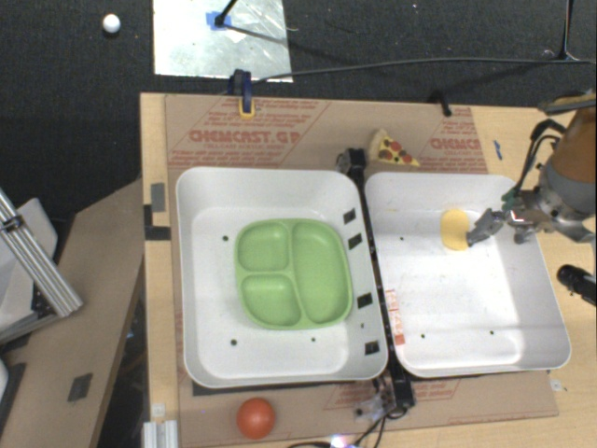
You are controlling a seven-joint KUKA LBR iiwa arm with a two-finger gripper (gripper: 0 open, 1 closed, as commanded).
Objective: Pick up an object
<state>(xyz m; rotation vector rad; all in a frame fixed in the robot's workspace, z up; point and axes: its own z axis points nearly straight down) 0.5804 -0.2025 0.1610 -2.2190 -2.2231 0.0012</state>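
Camera view: the gripper (501, 224) hangs over the right bin (485, 343) near its far right corner, fingers spread and grasping nothing. A yellow object (453, 228) lies on the bin floor just beside the nearer fingertip, toward the bin's far edge. The left bin (210, 343) carries a green divided plate (293, 273) at its middle. On the bench, a pizza slice (393, 149) sits beyond the bins and a red ball (256, 417) by the near edge.

A grey robot arm reaches in from the right edge, its orange band visible near the top right. Its wrist bends downward and leftward, ending in a two-finger gripper (502, 224) whose dark fingers are spread apart and point left with nothing between them.
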